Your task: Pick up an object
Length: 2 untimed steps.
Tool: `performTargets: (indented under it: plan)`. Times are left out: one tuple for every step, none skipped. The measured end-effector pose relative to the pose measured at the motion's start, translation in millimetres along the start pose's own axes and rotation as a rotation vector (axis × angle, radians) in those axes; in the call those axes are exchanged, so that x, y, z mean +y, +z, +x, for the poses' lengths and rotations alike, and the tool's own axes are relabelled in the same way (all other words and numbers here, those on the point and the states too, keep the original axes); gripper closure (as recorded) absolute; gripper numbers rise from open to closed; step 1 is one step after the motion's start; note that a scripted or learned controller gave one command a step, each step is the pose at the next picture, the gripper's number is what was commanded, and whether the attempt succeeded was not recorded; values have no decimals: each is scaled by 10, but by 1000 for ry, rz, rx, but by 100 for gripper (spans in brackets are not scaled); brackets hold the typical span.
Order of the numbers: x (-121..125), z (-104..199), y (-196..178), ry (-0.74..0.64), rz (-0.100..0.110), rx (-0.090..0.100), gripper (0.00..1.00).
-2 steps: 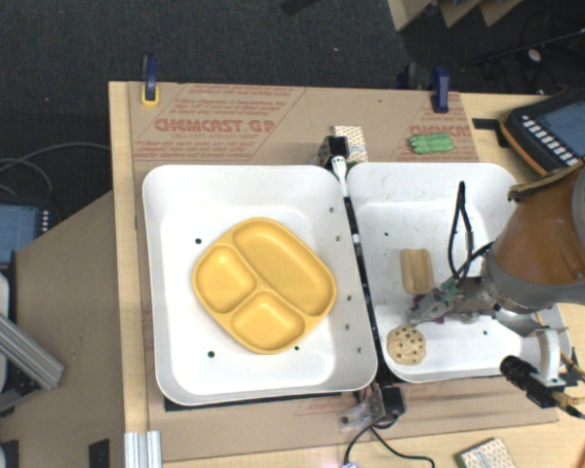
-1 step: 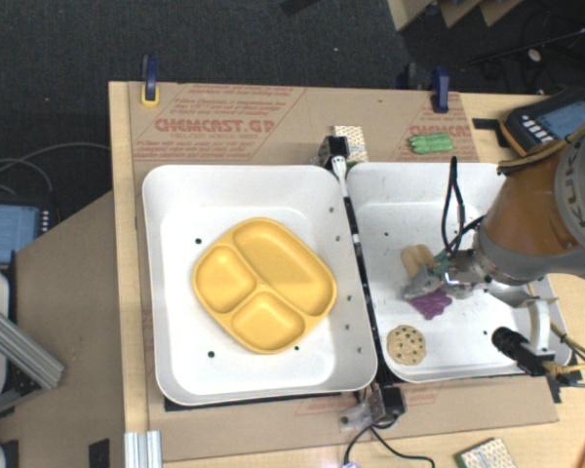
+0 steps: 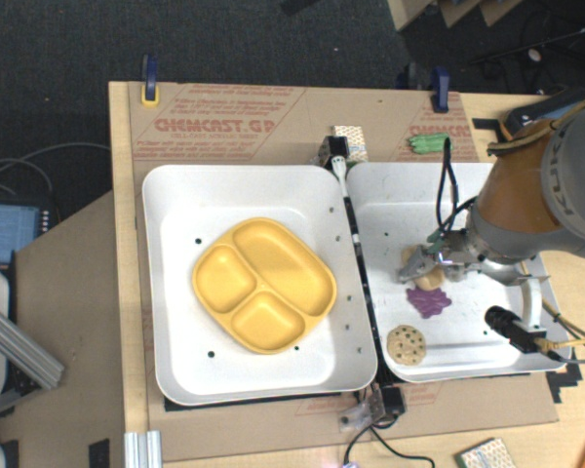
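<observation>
**Claw low in right-hand bin, just by the purple piece**

We take the purple piece as our ref. pt.; it lies flat on the floor of the right-hand bin. The gripper sits just beyond it, on its far side, low over the bin floor. The grey-and-orange arm reaches in from farther right of the purple piece. We can't tell whether the claw is apart or together.

A small tan piece lies btw. the purple piece and the gripper, partly covered by the claw. We can't tell if it touches the purple piece or is just beside it. A round cookie w/ dark specks lies near the purple piece, on its near-left side, apart from it.

Well to the left of the purple piece, in the left-hand bin, a yellow 3-compartment plate rests approx. mid-bin. Far beyond the purple piece, outside both bins, a small green item lies on the bench.
</observation>
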<state>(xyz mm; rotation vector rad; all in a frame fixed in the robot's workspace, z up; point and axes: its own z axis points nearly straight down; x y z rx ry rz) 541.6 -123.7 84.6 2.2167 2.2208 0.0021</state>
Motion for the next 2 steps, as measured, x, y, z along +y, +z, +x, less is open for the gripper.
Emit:
performTargets:
  plan:
    - [-9, -3, -102, 2, -1, 0, 100]
    - [404, 796, -1064, -8, -9, 3, 100]
